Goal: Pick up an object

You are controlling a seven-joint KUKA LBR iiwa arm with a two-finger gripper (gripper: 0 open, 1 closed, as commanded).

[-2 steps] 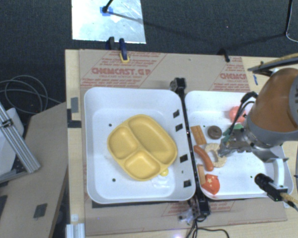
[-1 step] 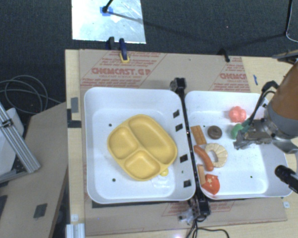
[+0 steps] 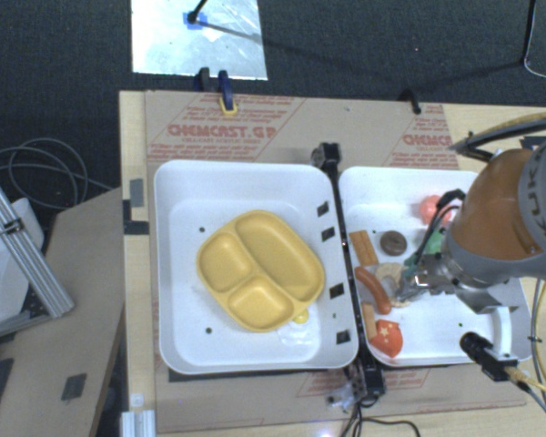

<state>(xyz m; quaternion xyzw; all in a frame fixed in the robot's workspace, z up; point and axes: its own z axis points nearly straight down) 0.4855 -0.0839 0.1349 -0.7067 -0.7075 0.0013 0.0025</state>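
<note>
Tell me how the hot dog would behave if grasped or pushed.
The hot dog is long and rounded, so it would probably roll sideways when nudged. Its glossy skin suggests it may slip between fingers. It looks like a light toy, likely easy to lift.

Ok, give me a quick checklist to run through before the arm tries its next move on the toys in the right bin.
1. Gripper over the right bin: ok, low near the sausage.
2. Finger state: cannot tell.
3. Something held: cannot tell.
4. Targets in reach: ok, the sausage, brown disc and tomato lie close by.
5. Crowding: not ok, the sausage lies close to the bin's left wall.
6. Left bin: ok, yellow tray lies apart from the arm.
</note>
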